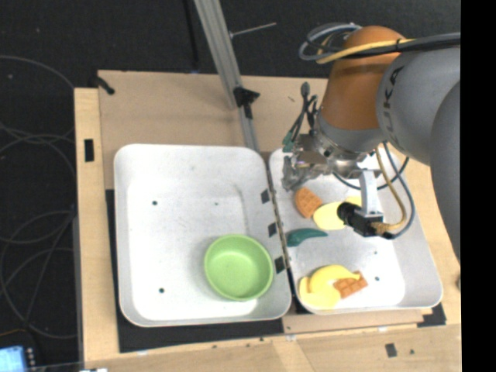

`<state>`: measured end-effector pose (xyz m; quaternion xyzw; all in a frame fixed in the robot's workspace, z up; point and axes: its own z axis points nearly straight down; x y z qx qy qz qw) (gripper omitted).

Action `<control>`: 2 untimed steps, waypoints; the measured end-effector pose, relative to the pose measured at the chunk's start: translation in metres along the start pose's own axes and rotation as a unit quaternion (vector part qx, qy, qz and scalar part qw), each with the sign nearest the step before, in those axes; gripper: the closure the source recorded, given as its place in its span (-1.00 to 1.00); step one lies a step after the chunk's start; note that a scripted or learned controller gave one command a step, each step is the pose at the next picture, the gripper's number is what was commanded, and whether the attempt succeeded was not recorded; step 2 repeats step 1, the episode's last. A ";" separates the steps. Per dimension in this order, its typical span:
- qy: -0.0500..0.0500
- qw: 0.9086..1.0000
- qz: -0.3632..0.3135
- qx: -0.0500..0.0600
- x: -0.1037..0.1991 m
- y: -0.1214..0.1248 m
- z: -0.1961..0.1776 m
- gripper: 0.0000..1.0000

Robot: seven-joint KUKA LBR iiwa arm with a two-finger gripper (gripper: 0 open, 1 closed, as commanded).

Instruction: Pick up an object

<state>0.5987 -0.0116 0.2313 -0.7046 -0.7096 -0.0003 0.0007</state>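
My arm point(422, 91) is a bulky grey casing with a rounded orange band point(358, 80) above the wrist, dark cables looping beside metallic wrist hardware.

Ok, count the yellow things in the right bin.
2: one pale yellow rounded piece mid-bin beside the gripper, one yellow piece near the front edge under an orange waffle-like piece. The arm may hide others.

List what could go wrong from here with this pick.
1. The gripper is low in the right bin's far left corner, beside the dividing wall; the fingers may strike the rim.
2. The orange waffle-like piece, pale yellow piece and teal piece lie close together, so a grasp may nudge neighbours or catch two.
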 end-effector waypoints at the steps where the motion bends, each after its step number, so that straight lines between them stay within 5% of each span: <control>1: 0.000 1.000 0.000 0.000 0.055 -0.010 0.006 1.00; 2: 0.000 1.000 0.000 0.000 0.055 -0.010 0.006 1.00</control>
